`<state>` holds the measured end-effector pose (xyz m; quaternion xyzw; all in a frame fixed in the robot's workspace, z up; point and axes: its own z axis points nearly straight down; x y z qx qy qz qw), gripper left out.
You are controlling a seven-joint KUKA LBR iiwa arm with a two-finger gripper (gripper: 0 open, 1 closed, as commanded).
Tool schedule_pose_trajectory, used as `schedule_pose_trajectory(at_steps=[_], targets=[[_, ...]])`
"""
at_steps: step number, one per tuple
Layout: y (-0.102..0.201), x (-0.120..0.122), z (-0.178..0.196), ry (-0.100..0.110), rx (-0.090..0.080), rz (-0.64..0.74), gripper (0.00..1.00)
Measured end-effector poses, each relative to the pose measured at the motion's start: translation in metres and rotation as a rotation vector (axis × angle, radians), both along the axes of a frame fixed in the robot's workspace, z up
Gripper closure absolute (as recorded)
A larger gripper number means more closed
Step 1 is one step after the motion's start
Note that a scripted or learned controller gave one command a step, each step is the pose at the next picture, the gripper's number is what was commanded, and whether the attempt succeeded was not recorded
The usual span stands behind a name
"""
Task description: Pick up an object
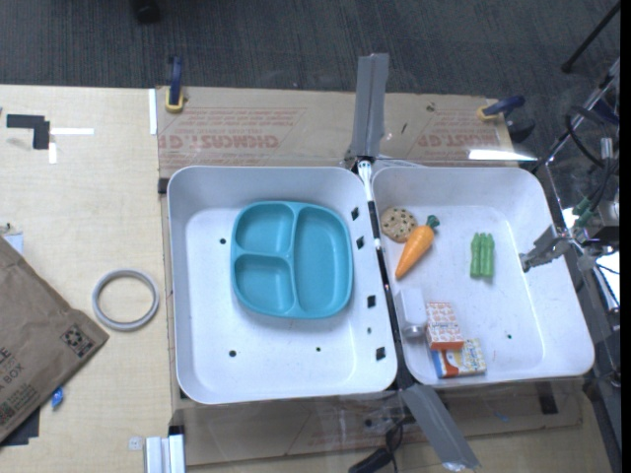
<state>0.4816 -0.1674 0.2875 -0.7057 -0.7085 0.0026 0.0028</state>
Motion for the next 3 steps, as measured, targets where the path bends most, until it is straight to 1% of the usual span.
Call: schedule_pose_trajectory(at_steps=[1, 2, 3], targets=[[0.008, 0.096, -0.126, 0.000, 0.000, -0.106, 0.00], [-0.028, 0.120, -0.190, -0.002, 0.000, -0.102, 0.00], [-0.029, 0.120, -0.184, 0.002, 0.000, -0.103, 1.00]])
